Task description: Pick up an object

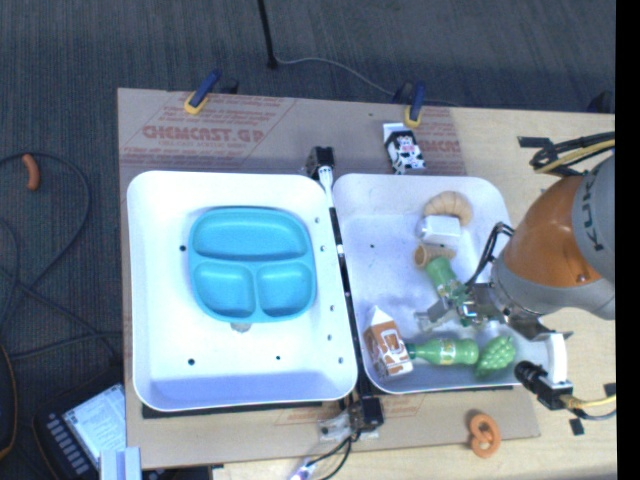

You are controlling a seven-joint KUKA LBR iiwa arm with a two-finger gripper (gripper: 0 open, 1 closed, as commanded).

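The arm is low over the right bin [350,268], so the approach step seems in hand: the gripper [452,308] sits near the bin's centre, and whether it is apart or together I cannot tell. A green bottle [445,351] lies at its six o'clock, a green knobbly toy [497,356] at five, a small carton [385,346] at seven. Next comes settling on one item and closing cleanly. The counter [205,133] reads roughly "CHEMCAST GP"; the carton's print is illegible.
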